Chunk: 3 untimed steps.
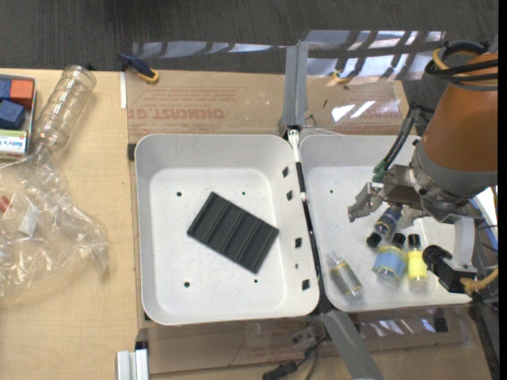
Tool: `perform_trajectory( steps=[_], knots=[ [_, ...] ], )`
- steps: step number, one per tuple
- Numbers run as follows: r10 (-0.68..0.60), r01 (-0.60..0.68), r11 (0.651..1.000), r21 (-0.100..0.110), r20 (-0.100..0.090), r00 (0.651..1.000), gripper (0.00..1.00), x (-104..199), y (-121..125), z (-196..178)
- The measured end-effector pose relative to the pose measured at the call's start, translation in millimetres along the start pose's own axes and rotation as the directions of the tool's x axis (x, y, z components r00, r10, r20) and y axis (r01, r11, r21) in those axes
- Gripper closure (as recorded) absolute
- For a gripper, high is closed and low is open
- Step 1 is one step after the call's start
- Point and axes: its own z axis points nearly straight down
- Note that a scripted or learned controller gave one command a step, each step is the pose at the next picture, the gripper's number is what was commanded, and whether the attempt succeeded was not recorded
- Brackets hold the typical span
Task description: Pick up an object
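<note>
Orange-banded arm (463,129) hides the hand (394,210) over small bottles (390,261); its grip cannot be told.

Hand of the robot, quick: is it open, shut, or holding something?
Hand: cannot be told; it hovers low in the right bin above the small bottles, nothing seen between its fingers.

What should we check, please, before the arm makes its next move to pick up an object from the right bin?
1. Targets present: small bottles lie in the right bin: ok.
2. Gripper over that bin, near the bottles: ok.
3. Object between the fingers: cannot tell.
4. Bottles spaced for a clean grasp: clustered close, not ok.
5. Clear vial lies apart from the cluster: ok.
6. Dark ribbed panel sits in the left bin, out of the way: ok.
</note>
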Motion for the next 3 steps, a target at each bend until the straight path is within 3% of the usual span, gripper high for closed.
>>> perform_trajectory(
  steps=[1,2,3],
  knots=[
    [0.206,-0.206,0.979,0.001,0.0,0.979,0.0,60.6,-10.1,80.7],
    [-0.213,0.213,0.977,-0.003,0.001,0.977,0.0,160.7,68.7,20.1],
    [-0.084,0.084,0.996,-0.003,0.001,0.996,0.0,239.8,26.5,-16.9]
  ],
)
